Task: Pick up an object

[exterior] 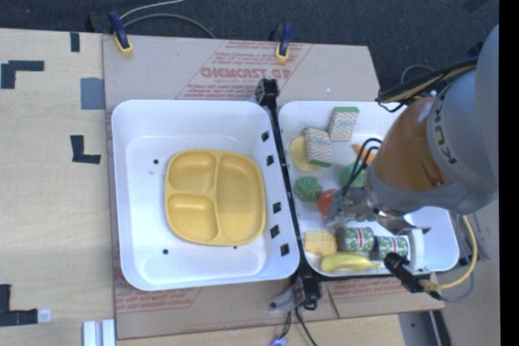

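A: The pincer (pixel 345 211) sits low in the right bin (pixel 442 251), over the red toy (pixel 328 199) beside the green broccoli (pixel 306 189).

B: Open or closed? Cannot tell. The yellow tray (pixel 216 197) lies in the left bin (pixel 138 174).

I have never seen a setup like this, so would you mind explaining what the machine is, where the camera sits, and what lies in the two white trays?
One camera looks down at a slant on a bench. The grey machine with the orange band is a robot arm reaching in from the picture's right; its gripper hangs low over the right bin. That bin holds toy food: a banana, corn, broccoli, something red, a green can and two wrapped blocks. The left bin holds a yellow divided plate. I cannot tell whether the gripper has hold of anything.
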`<action>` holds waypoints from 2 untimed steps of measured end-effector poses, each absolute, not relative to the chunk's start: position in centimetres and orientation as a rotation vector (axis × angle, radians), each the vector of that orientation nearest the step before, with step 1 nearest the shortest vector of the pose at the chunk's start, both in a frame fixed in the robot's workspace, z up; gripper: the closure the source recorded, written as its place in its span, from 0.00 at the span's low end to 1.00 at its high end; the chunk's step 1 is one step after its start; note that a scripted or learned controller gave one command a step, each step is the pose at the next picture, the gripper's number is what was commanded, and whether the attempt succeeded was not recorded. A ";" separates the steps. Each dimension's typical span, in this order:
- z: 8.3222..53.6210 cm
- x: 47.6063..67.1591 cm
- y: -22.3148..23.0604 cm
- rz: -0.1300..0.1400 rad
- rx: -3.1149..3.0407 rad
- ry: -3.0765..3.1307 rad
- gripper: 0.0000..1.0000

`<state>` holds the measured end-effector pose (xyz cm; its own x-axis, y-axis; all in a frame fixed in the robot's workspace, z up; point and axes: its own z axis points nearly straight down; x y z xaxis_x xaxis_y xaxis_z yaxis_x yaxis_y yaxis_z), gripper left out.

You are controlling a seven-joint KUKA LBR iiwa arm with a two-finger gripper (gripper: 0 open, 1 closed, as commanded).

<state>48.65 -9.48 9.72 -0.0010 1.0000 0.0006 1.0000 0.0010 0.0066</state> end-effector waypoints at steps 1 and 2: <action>9.7 48.6 -9.5 0.008 2.218 2.220 0.00; 8.6 55.7 -10.1 0.003 2.217 2.220 0.00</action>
